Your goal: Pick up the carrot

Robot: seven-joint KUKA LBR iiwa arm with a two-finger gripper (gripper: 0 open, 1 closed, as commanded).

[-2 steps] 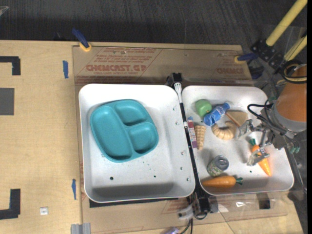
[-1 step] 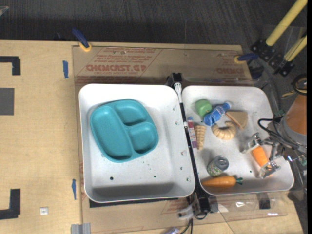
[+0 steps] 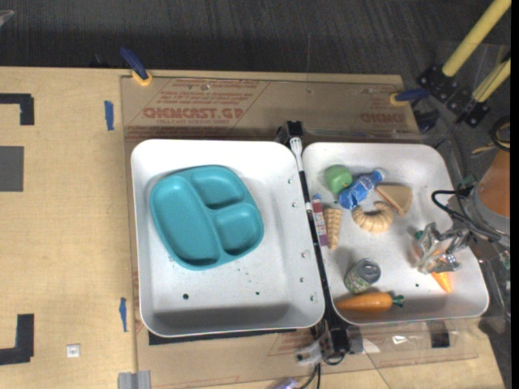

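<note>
Low in the right bin (image 3: 454, 164) lies the carrot (image 3: 369, 301) — tool (image 3: 434, 254) nearby.

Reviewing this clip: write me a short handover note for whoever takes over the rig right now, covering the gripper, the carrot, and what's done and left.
Gripper: low over the right side of the right white bin; whether it is open or shut can't be read from this view.
Orange carrot with green top: lying flat along the near edge of the right bin, beside a small round tin, apart from the gripper.
Done: nothing visible; the carrot is not lifted.
Left: move the gripper over the carrot, grasp, lift.
The teal divided plate sits in the left white bin.
</note>
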